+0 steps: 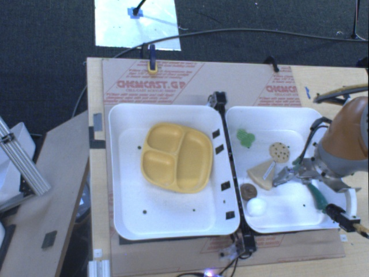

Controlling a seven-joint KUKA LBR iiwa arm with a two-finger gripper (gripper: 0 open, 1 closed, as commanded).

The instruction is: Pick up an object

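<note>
Dark carpet surrounds a bench (pixel 190 77) covered in protective film, with two white bins side by side on it. From the camera view, the left bin (pixel 124 212) carries a yellow divided tray (pixel 176 156) sitting about mid-bin, nothing else in there that matters.

Right bin (pixel 262 115) is where the action is. Green blob thing (pixel 246 137) near its far-left corner, a round speckled cookie-looking piece (pixel 279 151) toward the middle, a tan wedge (pixel 261 174) just beside it, a brown disc (pixel 248 190) and a white ball (pixel 256 206) down by the near-left corner, and a green-handled tool (pixel 317 196) toward the right wall.

Arm's in from the right, gripper (pixel 282 176) low over the bin, right at the tan wedge's edge. Honestly can't tell whether it's spread or pinched, too small and blurry from up here.

I'd guess this is the reach/descend step, with the wedge as the likely target. Next move probably needs the tool settled squarely around that wedge before squeezing and lifting, since the cookie piece sits close enough to get bumped.
</note>
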